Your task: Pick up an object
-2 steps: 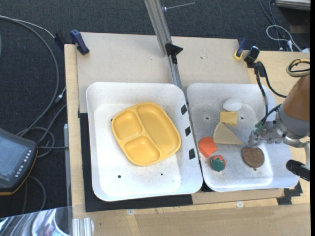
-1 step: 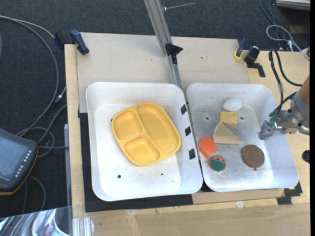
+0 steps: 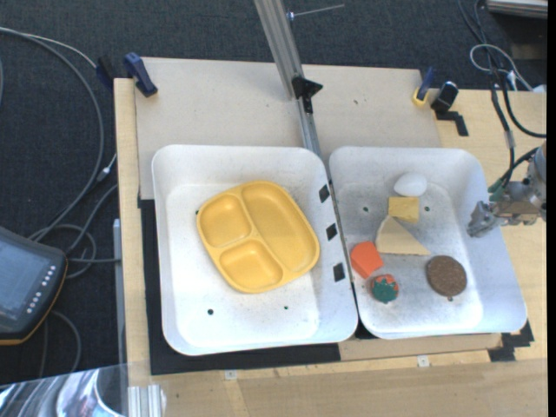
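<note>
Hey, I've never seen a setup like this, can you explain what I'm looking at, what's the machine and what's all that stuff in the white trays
This is one camera looking down at a slant on a workbench. Two shallow white bins sit side by side: the left bin and the right bin. The left one holds a yellow divided plate. The right one holds small toy-like items: a white rounded piece, a yellow block, a pale wedge, an orange block, a small red and green piece and a brown disc. At the right edge, the robot arm's gripper reaches in over the right bin's rim. I see nothing held in it.
</note>
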{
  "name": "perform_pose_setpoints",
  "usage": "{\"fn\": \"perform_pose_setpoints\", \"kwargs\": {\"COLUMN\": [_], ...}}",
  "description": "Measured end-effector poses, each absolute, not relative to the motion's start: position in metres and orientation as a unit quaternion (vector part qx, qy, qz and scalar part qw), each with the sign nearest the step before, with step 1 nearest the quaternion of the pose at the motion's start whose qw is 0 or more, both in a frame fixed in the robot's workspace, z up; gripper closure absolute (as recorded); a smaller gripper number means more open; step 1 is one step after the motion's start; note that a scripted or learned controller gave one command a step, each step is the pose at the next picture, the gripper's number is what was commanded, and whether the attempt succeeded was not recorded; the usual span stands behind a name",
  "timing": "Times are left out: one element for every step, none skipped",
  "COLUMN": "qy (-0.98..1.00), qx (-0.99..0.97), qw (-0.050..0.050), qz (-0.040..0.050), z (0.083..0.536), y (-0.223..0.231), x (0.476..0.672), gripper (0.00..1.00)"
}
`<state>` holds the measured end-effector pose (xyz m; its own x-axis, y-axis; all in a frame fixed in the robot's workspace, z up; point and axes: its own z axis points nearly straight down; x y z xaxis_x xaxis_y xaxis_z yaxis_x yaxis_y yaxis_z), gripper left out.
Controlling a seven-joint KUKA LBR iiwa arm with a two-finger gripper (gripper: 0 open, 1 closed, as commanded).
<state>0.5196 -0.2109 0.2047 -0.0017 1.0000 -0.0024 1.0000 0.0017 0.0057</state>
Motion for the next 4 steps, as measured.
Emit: {"fn": "perform_pose_setpoints", "kwargs": {"qy": [0.709, 0.71, 0.71, 0.709], "qx": [0.705, 0.705, 0.704, 0.705], "qw": [-0.001, -0.001, 0.001, -0.002], "qz": [0.0009, 0.0014, 0.0018, 0.0], "z": [0.202, 0.215, 0.229, 0.219], "y": [-0.164, -0.116, -0.064, -0.012], "x": [0.53, 0.532, 0.537, 0.542], "gripper": [1.0, 1.0, 1.0, 1.0]}}
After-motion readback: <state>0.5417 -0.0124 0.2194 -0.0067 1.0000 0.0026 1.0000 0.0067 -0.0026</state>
